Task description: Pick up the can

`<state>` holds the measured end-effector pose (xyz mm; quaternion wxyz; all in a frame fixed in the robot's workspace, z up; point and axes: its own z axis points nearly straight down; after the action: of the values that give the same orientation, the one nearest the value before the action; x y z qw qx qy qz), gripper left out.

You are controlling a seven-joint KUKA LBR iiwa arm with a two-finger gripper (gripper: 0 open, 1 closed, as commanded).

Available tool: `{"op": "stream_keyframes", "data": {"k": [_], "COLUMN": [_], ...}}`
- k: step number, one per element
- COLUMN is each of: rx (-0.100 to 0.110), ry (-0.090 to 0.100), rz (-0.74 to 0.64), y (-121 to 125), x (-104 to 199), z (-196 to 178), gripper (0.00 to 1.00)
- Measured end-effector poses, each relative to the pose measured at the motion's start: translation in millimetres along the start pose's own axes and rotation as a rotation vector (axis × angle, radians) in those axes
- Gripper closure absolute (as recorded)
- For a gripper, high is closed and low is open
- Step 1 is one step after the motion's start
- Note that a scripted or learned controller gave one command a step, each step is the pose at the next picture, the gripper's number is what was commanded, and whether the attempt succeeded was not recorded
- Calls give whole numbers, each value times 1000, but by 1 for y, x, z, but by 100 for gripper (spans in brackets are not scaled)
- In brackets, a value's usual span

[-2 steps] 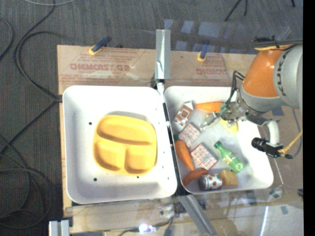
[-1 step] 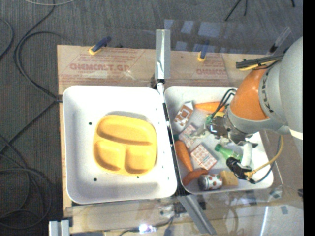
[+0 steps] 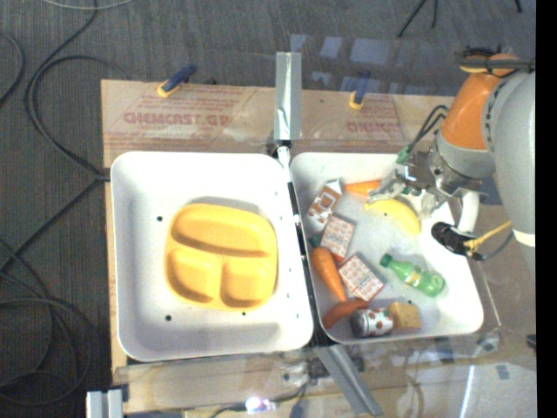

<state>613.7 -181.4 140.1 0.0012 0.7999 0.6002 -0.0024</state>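
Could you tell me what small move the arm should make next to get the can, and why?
Probably travel toward the right bin's near edge: the two-finger gripper sits over the yellow lemon-like fruit at the far side, while the small red-and-white metal can lies on its side near the front, beside a tan block.

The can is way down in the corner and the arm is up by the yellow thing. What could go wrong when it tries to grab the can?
The tool sits over the yellow fruit, far from the can, so it might close on the wrong thing. The can lies on its side, pressed between a red pepper and a brown block, so the tool may bump those or pinch them too. The can is round, so it could roll away or slip out.
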Motion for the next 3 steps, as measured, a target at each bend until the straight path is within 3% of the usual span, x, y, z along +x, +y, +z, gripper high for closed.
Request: {"op": "stream_keyframes", "data": {"k": [1, 2, 3], "rx": [-5, -6, -13], "ry": [7, 2, 19], "rz": [-82, 65, 252], "y": [-118, 28, 18], "x": [22, 0, -15], "z": [52, 53, 48], "gripper": [0, 0, 0]}}
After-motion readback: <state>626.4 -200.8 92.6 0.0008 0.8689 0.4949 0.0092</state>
